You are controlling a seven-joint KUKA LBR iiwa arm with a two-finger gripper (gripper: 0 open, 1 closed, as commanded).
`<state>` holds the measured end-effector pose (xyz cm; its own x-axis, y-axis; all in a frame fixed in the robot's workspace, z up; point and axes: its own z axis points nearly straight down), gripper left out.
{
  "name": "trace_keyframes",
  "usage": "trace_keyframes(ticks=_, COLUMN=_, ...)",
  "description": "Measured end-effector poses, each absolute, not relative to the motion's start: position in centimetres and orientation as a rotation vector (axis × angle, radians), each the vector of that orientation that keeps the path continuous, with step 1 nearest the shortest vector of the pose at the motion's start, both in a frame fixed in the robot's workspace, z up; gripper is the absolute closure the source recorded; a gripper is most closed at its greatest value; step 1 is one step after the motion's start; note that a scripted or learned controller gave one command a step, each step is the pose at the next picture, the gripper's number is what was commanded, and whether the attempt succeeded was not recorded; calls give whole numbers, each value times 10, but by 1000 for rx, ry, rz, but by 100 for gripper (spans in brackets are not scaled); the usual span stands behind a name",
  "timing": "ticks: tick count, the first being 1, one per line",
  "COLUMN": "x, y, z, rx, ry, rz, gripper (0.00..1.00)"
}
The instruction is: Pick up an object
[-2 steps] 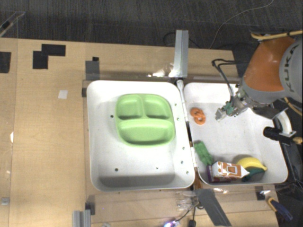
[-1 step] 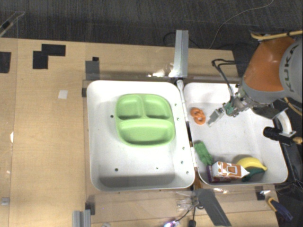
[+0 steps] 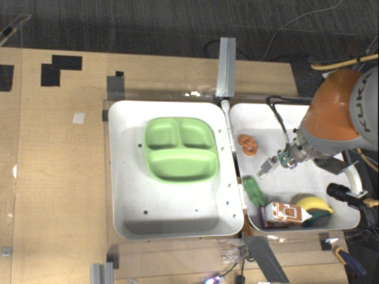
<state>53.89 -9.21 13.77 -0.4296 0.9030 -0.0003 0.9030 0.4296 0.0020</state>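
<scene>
While the pincer (image 3: 267, 166), fingers apart and holding nothing, hovers between pretzel (image 3: 247, 145) and green toy (image 3: 254, 190), carton (image 3: 285, 215) and banana (image 3: 314, 205) lie nearby

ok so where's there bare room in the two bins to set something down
Left bin: bare floor in front of the green divided plate and along its left side. Right bin: a bare patch at the back. Its front is crowded with the green toy, carton and banana.
</scene>
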Motion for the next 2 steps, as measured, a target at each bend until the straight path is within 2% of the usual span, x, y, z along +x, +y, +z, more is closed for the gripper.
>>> trace_keyframes(ticks=1, x=569, y=-120, z=249, rx=1926, ry=2476, rz=3, gripper=0)
trace_keyframes(ticks=2, x=534, y=-100, z=162, rx=2085, ry=2351, rz=0, gripper=0)
